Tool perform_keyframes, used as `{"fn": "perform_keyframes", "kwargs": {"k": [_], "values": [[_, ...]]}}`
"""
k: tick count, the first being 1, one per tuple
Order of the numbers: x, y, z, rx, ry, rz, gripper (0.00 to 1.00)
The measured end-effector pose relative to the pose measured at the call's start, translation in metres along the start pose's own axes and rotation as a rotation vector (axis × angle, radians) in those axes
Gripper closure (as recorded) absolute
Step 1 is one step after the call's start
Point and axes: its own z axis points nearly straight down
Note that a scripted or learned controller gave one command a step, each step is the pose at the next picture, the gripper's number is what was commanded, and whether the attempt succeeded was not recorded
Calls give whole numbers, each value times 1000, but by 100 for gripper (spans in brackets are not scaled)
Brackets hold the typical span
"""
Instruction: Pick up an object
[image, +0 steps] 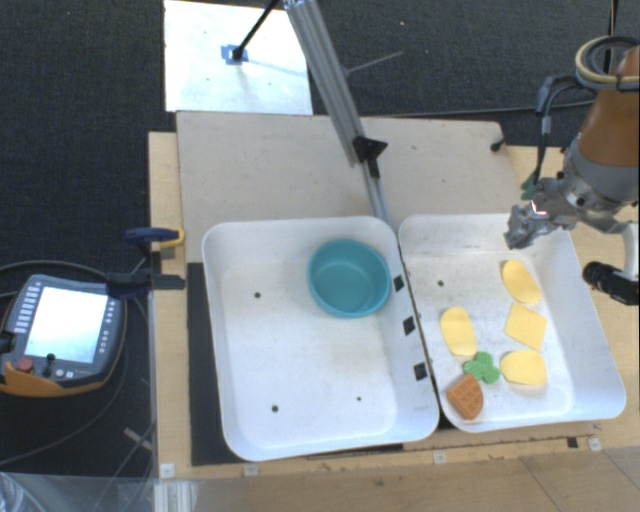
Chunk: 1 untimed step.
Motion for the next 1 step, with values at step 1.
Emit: {"fn": "perform_keyframes", "kwargs": {"k": [1], "values": [[55,-4,11,5,2,-4,100]]}}
